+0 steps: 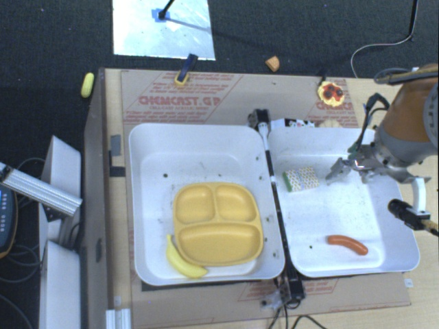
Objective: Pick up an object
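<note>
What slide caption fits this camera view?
Gripper above right bin near patterned block and hot dog.

Count, bench from above:
- White bins: 2, the left bin (147, 149) and the right bin (384, 252).
- Yellow divided plate (218, 223): 1, with 3 compartments (two small, one large).
- Banana (182, 260): 1.
- Orange sausage (347, 245): 1.
- Green-and-white patterned packet (300, 179): 1.
- Small round yellow-and-red item (331, 92) on the board behind the bins: 1 (too small to identify).
- Loose pieces on the dark floor: 2, a yellow piece (87, 84) and a tan piece (273, 63).
</note>
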Controlling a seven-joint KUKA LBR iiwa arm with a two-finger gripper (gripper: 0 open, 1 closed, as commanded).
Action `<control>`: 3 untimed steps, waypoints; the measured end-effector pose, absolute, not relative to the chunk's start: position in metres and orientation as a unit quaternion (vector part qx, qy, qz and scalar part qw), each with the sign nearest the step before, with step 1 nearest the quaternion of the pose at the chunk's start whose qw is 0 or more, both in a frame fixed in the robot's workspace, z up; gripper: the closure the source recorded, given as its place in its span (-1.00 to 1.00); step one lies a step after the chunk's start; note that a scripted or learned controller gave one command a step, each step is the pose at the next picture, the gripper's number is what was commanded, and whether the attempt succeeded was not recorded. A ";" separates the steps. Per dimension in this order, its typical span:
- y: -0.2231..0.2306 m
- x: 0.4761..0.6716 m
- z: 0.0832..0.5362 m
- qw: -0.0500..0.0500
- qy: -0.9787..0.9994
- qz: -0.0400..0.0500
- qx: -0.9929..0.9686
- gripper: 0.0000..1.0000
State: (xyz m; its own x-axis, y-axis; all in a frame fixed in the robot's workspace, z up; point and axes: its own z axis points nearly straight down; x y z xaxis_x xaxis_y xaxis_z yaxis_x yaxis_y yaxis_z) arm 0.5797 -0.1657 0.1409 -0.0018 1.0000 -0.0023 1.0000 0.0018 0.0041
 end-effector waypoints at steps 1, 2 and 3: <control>-0.082 0.581 0.094 -0.001 0.709 0.001 0.705 -1.00; -0.118 0.573 0.084 0.000 0.708 0.000 0.707 -1.00; -0.085 0.607 0.085 0.001 0.709 0.001 0.705 -1.00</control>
State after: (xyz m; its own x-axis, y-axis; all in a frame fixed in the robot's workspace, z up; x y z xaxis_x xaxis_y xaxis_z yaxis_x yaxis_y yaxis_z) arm 0.6072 -0.0853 0.0848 -0.0047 1.0000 0.0005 1.0000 0.0047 0.0024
